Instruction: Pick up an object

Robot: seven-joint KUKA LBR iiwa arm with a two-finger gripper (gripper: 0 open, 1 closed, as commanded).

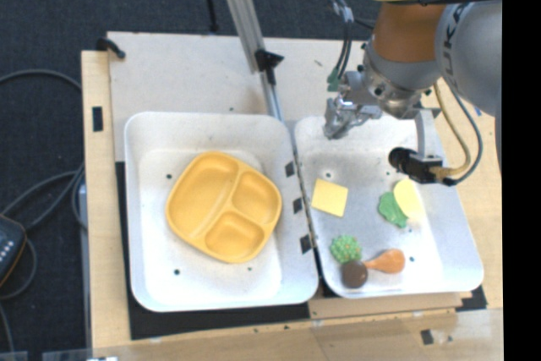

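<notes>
Reaching in from the right, the arm (439, 21) hangs over the far edge of the right bin (448, 266), its orange band uppermost and its gripper (336, 124) pointing down near that bin's far left corner. Whether the fingers are spread or closed cannot be told from this slant, and nothing is seen between them. Both bins sit side by side on the tabletop (169, 72). The left bin (144, 266) holds a yellow divided tray (224, 205), lying flat and a little turned. In the right bin, a yellow square (330, 198) lies near the left wall, well below the gripper. By the right side, a pale yellow piece (408, 199) touches a green piece (390, 210). Near the front edge, a small green cluster (345, 248) sits just above a brown ball (353, 274), which touches an orange drumstick (387, 261).
</notes>
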